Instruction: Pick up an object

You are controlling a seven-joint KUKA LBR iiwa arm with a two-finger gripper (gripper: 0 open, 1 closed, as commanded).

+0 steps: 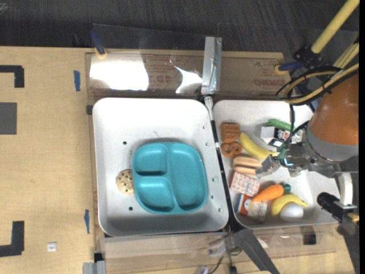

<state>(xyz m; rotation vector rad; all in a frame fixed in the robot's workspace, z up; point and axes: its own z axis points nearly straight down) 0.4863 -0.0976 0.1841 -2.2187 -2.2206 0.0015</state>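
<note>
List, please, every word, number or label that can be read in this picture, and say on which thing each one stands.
None can be read with certainty.
Red print on the cardboard behind the bins: too blurred.
Print on the red-patterned packet in the right bin: too small.
Label on the small black-and-white item: too small.

- Single fixed camera, mounted above the bench (pixel 45 153), looking down at a slant.
- Both white bins (pixel 108 130) fully framed; arm (pixel 339 124) enters from right.

Hot dog (pixel 246 164) — flat, right bin (pixel 319 221).
</note>
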